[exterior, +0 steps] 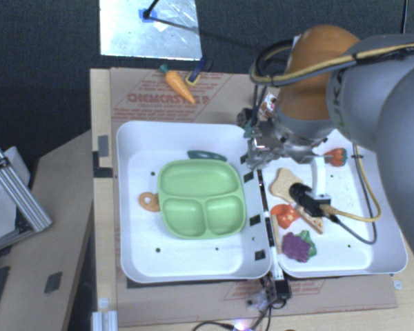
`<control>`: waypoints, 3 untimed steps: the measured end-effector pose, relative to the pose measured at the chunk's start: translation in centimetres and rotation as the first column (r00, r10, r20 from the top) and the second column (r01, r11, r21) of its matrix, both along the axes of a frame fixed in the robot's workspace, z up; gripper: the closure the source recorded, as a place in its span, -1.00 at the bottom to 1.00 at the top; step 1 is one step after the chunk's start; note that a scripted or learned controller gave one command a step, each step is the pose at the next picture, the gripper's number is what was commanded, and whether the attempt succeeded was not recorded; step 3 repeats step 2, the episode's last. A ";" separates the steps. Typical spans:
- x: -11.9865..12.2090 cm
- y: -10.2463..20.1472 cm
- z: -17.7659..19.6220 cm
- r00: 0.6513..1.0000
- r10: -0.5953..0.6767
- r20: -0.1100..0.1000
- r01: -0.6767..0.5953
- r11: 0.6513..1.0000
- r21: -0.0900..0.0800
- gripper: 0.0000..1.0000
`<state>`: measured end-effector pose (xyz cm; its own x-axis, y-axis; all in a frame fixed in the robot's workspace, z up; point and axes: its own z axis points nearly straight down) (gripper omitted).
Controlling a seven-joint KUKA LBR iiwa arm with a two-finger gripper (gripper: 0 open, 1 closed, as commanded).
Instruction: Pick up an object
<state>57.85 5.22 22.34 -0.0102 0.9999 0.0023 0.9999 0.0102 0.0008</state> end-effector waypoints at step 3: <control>0.5 3.8 1.0 1.000 -0.004 0.001 0.004 1.000 -0.001 1.00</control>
